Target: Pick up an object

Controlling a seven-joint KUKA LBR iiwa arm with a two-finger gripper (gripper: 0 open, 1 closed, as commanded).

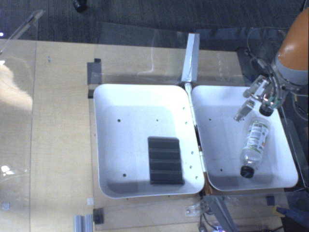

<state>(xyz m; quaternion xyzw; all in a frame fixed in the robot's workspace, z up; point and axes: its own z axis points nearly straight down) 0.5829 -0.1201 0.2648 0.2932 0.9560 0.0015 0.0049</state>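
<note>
A clear plastic bottle (254, 141) with a pale label and a black cap lies in the right bin (217, 129), cap toward the near edge. A black ribbed block (165, 160) rests flat in the left bin (120, 139), near its front. My gripper (253, 113) hangs over the far right part of the right bin, just above and beyond the bottle's base. Its fingers are spread apart with nothing between them.
The grey arm with its orange band (295, 47) enters from the upper right. A metal divider post (190, 57) stands behind the seam between the bins. Bare wooden bench (48, 129) stretches to the left.
</note>
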